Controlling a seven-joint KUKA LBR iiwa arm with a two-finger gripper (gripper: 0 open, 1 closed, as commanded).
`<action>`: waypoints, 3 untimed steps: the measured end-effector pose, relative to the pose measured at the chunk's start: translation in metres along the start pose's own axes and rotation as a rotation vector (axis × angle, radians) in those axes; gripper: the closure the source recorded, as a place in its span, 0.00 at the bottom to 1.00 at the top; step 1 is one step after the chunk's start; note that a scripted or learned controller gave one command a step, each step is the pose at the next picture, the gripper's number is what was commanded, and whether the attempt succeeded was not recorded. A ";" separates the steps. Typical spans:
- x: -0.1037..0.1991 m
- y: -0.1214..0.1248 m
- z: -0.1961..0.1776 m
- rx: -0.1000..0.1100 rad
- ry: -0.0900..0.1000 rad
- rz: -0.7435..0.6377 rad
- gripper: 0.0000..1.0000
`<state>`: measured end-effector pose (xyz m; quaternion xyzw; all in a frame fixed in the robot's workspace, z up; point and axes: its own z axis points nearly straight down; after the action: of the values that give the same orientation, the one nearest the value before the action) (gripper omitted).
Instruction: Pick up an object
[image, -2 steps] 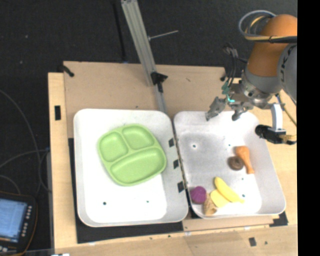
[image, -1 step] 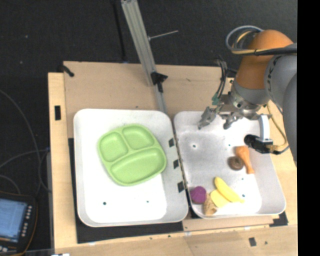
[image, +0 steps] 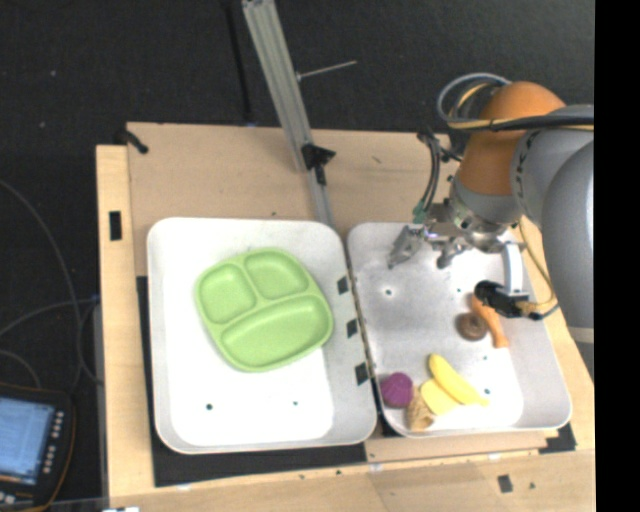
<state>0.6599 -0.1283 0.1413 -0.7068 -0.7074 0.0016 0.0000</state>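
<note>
two white bins, the left bin (image: 175, 330) and the right bin (image: 420, 300), on one table (image: 200, 170). one green plate (image: 265, 310), split into three compartments, is the single thing in the left bin. five small things in the right bin: one bright yellow banana (image: 458, 380), one paler yellow piece (image: 432, 402) beside it, one purple ball (image: 397, 388), one orange carrot (image: 496, 332), and one brown round thing (image: 469, 325) too small to name. one robot arm (image: 560, 190). one metal pole (image: 285, 90). one screen (image: 25, 435) off the table.

Green plate (image: 265, 308) (yellow banana (image: 455, 380))
</note>
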 end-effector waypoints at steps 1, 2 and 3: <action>-0.001 0.000 0.042 0.000 0.000 0.000 0.00; -0.002 0.001 0.028 -0.005 0.000 0.000 1.00; 0.001 0.000 -0.017 -0.008 0.001 -0.001 1.00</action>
<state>0.6596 -0.1275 0.1585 -0.7064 -0.7078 -0.0018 -0.0024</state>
